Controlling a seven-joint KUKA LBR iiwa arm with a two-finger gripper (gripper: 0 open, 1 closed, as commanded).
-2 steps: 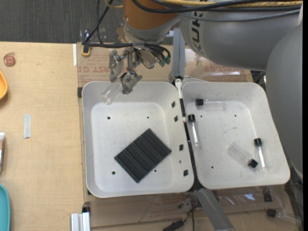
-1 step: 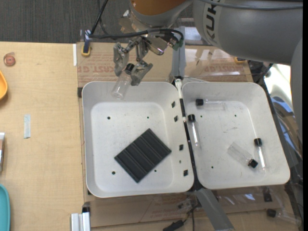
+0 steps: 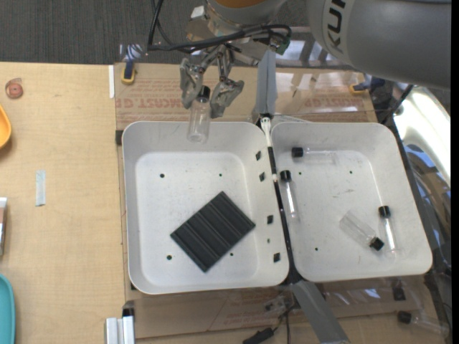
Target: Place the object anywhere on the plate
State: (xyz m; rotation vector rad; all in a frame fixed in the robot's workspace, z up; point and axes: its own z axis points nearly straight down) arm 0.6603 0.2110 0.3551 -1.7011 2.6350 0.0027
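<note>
A clear plastic vial with a black cap [image 3: 199,118] is held between the fingers of the grey two-finger gripper [image 3: 208,92] at the upper centre of the frame, hanging over the far rim of the left shallow white bin [image 3: 136,192]. The dark ribbed rectangular plate [image 3: 213,231] lies well apart, lower in that bin. The grip looks slight; the vial could slip, roll off the plate, or strike the rim. Further vials lie in the right white bin [image 3: 409,192]. Cardboard lines the bench.
</note>
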